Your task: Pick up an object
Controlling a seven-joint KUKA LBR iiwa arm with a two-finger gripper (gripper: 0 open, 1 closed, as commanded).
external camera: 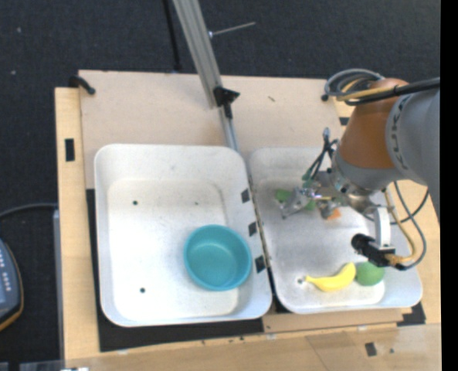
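Gripper [306,201] hangs low over the right-hand bin [290,161], toward ten o'clock of that bin's floor, at the end of the grey arm [414,141] that comes in from three o'clock with its orange band [364,137] just above the wrist. Small green and orange bits show around its tip, but the picture is too blurred there to separate gripper parts from any object, so whether it is released or clenched on something cannot be told.

Lying on the floor of the same bin, toward five o'clock, is a yellow banana [330,280], curved, its ends pointing up. Touching the banana's three o'clock end is a green round object [370,276], close to the bin's wall. Both sit well apart from the gripper. Just above the green object, a black piece [365,246] of the arm's cabling or fitting overhangs the bin.

Over in the left-hand bin [136,168], a teal bowl [217,256] stands upright toward four o'clock of its floor, near the wall it shares with the neighbouring bin. Both bins rest side by side on the tan table [136,107]. A grey metal rail [200,45] slants down from twelve o'clock to the gap between the bins.
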